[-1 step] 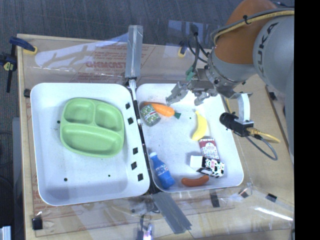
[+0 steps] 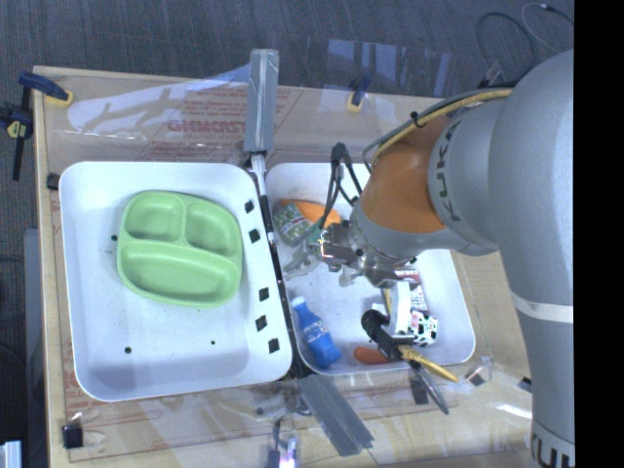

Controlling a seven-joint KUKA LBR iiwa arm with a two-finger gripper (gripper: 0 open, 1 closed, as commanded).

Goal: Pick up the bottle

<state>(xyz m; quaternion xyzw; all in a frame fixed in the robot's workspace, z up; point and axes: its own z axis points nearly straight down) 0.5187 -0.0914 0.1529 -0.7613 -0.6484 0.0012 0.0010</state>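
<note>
Near edge of the right bin (image 2: 458,344): blue bottle (image 2: 314,333) lies along the divider wall between the bins, right up against it. Tight spot, and I judge the wall side hard to get at. Just right of it sit a small reddish-orange piece (image 2: 369,356) and a patterned carton (image 2: 417,322), near the bottle but apart. Bottle not grasped yet.

Mid-bin: my gripper (image 2: 353,257) hangs low over the bin floor, beyond the bottle and to its right, apart from it. Can't tell if it's spread or pressed together, since the wrist hides it. Nothing seen held.

Far corner: crinkly packet (image 2: 291,220), orange item (image 2: 314,209) behind it. Left bin (image 2: 88,291) holds a green divided plate (image 2: 181,248), irrelevant here.

Arm pose: reaches in from the right, orange band (image 2: 405,188) bent steeply over the bin, wrist pointing down.
</note>
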